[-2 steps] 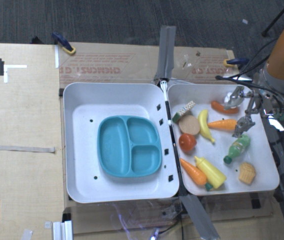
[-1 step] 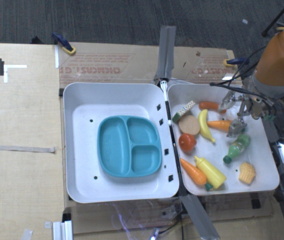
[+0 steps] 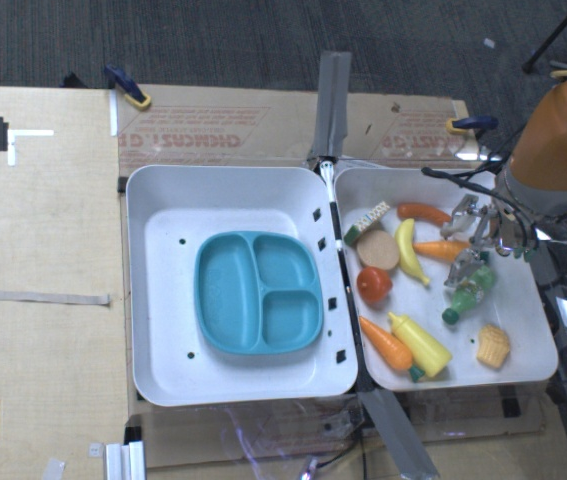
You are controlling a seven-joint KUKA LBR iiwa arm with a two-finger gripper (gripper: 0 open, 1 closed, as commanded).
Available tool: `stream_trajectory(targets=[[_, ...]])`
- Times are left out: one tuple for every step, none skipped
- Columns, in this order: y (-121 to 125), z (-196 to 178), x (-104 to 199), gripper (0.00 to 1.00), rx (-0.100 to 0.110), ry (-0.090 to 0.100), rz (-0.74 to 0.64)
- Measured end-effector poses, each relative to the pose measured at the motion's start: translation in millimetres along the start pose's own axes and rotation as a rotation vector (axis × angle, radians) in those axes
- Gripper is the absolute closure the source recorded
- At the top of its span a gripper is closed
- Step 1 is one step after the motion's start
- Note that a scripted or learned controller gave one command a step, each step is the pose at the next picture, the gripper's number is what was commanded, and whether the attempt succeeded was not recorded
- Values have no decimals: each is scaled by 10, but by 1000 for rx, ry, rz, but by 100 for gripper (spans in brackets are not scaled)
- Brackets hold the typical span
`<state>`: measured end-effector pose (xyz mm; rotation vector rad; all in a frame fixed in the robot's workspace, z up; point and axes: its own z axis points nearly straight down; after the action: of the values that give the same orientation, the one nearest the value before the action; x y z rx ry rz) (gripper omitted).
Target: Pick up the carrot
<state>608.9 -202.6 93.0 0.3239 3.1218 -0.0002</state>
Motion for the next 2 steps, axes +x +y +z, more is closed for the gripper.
stream_trajectory(targets=[[-158,-5,-159,0,1,-2,592],[-117,-118,-177,100,-5,-3,587]])
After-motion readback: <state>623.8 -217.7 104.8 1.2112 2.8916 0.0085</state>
